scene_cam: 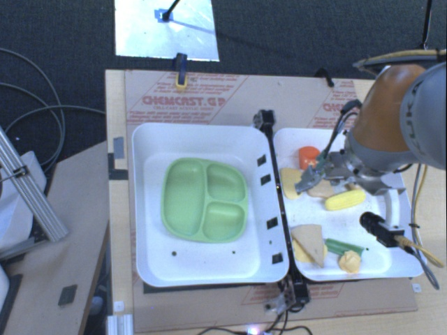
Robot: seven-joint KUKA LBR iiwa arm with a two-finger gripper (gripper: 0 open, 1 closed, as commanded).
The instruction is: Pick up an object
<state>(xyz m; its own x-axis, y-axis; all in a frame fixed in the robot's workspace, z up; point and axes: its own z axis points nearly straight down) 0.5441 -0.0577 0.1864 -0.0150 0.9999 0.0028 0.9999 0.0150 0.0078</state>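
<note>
The arm comes in from the right of the frame and its claw [309, 181] hangs low over the upper left part of the right bin [401, 267]. Whether the claw is apart or together, I cannot tell; its tip is dark and small against the white floor, and nothing can be seen clearly inside it.

Several toy foods lie in this bin. Just under the claw there is a pale tan piece [318, 189], partly hidden. A red-orange piece [308, 155] is just above it, and a yellow corn-like piece [345, 199] just to the right. Lower in the frame are a tan wedge [311, 243], a green stick [343, 246] and a small yellow lump [350, 261].

These things look like light, stiff plastic, probably smooth, so they may slip away if pinched near an end. The yellow piece is best taken across its middle.

The left bin [147, 208] holds a green divided plate [205, 200].
</note>
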